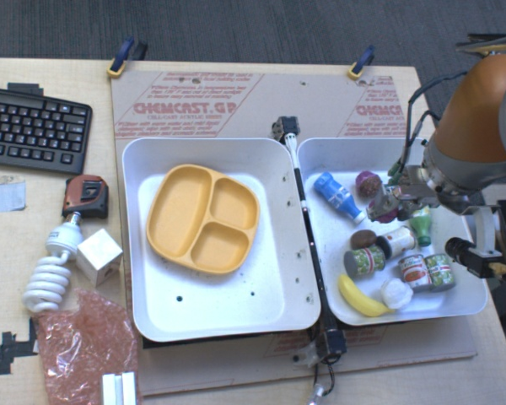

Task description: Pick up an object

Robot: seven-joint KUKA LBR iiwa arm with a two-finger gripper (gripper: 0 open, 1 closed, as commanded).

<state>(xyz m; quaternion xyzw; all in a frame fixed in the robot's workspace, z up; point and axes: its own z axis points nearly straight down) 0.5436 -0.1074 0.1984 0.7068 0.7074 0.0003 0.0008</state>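
The right bin (320, 163) holds several small objects: a blue bottle (337, 195), a purple round fruit (368, 182), a green bottle (421, 225), a dark-lidded jar (367, 261), a white bottle with a red band (397, 241), two labelled cans (427, 271), a banana (360, 298) and a white lump (396, 294). My gripper (391, 202) hangs low over the middle of this bin, just right of the purple fruit and above the green bottle. A dark reddish item (383, 213) lies right at its tip. The grey and orange arm (479, 121) comes in from the right.
The left bin (143, 294) holds a yellow divided plate (204, 218). Left of the bins lie a keyboard (34, 127), a tape measure (86, 197), a spiral light bulb (51, 268), a white cube (99, 254) and a pink bag (88, 344).
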